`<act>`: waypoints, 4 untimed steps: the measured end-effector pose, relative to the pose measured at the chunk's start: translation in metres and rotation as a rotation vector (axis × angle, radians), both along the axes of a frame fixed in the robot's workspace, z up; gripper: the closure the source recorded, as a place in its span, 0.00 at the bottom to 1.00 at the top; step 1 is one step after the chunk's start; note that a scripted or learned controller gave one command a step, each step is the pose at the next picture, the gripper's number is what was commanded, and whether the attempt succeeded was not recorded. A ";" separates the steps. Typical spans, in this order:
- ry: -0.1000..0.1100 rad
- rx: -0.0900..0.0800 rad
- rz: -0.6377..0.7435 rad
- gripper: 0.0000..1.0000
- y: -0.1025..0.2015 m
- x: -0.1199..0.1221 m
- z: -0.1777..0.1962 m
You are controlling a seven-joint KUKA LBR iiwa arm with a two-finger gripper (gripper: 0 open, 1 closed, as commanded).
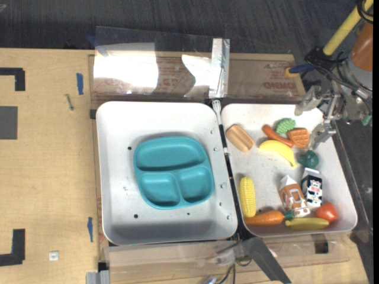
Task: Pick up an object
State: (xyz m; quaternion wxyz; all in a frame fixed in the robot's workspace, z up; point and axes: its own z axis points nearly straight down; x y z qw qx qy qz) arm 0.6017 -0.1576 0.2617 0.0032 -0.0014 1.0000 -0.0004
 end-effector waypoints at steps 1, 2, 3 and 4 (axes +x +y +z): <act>-0.003 -0.001 0.009 0.00 -0.022 -0.003 -0.165; 0.002 0.001 0.204 0.00 0.034 0.002 -0.174; 0.000 0.000 0.145 0.00 0.051 -0.071 -0.174; -0.013 -0.003 0.071 0.00 0.060 -0.109 -0.172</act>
